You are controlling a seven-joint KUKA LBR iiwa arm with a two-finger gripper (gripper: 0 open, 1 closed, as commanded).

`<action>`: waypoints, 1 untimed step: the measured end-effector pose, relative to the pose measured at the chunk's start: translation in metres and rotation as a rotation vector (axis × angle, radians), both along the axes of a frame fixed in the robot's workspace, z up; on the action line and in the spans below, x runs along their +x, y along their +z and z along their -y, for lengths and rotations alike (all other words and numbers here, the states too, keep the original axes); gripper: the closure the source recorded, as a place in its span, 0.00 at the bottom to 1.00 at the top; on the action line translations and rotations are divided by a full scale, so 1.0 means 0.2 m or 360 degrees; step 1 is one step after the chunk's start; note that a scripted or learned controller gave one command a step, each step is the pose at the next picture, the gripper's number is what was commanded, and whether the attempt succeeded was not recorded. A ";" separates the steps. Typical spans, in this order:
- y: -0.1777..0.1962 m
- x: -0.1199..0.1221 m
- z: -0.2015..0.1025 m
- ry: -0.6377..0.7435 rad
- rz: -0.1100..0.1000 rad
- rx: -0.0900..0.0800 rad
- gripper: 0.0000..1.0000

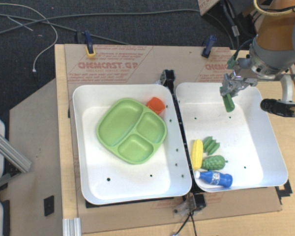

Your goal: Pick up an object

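My gripper (229,93) hangs over the far part of the right bin (255,132). It is shut on a small dark green object (229,103), which sticks down from between the fingers, above the bin floor. In the near left corner of the same bin lie a yellow corn cob (197,154), a green pod piece (211,145), a bumpy green item (214,162) and a blue bottle (217,179).
The left bin (88,151) holds a light green divided plate (132,130), with an orange item (156,104) at its far edge. A black clamp (167,77) sits between the bins at the back. Blue clips (90,47) pin the cardboard base.
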State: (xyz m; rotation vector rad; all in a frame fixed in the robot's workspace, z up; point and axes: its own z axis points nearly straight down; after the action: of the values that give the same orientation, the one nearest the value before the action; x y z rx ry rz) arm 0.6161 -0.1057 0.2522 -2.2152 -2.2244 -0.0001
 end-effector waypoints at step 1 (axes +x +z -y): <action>-0.07 -0.08 -0.27 0.0001 -0.0005 0.0001 1.00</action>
State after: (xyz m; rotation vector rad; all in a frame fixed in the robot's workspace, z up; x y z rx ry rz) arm 0.5992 -0.0510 0.2388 -2.2126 -2.2234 0.0022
